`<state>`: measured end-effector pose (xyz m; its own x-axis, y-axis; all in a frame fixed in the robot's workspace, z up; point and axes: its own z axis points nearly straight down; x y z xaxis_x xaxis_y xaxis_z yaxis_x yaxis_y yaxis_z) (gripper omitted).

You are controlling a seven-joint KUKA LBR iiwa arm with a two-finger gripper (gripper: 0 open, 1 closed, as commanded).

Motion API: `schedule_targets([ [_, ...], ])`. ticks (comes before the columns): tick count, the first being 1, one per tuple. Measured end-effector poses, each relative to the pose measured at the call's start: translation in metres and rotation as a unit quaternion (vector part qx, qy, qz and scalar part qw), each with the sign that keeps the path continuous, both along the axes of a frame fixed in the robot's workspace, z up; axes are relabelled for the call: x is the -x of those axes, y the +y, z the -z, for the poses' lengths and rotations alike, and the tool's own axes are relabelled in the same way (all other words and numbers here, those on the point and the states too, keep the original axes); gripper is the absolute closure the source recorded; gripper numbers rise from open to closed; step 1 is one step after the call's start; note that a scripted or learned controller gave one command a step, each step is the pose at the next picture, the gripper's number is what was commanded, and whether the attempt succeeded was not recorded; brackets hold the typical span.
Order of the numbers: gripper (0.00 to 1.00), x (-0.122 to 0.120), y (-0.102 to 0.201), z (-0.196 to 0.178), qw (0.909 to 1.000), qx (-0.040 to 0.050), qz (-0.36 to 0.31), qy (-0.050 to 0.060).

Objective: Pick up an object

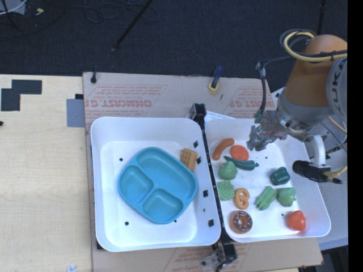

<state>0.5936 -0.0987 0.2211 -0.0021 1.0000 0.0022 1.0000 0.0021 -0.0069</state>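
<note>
Camera view looks down on two white bins, and I take the right bin (pixel 317 208) as the landmark for all places. The biggest thing is the arm (pixel 315 78), which reaches over the far right part of this bin. Next is the left bin (pixel 108 231) beside it, holding a blue divided plate (pixel 157 184) and a small waffle piece (pixel 189 158) near the wall between both bins.

The gripper (pixel 258 140) hangs over the upper middle of the right bin, just above a red tomato (pixel 239 152) and near an orange sausage (pixel 223 148). I cannot tell how the hand stands, because it is dark and small against the bin.

The tomato is probably the object to pick. It looks like a light, stiff plastic toy with a smooth round surface, so it may slip; I would take it across the widest middle.

A dark green pepper (pixel 243 164) lies touching or almost touching it. Lower in the bin, a doughnut (pixel 241 222) and other small toys are hard to name.
</note>
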Motion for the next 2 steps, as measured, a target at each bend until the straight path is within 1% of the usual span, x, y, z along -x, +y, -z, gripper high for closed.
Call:
schedule_targets([
  [1,1.0,0.021,0.05,0.002,1.0,-0.0002,-0.001,0.0],
  [2,1.0,0.057,0.093,0.006,1.0,0.0003,0.0,0.0],
])
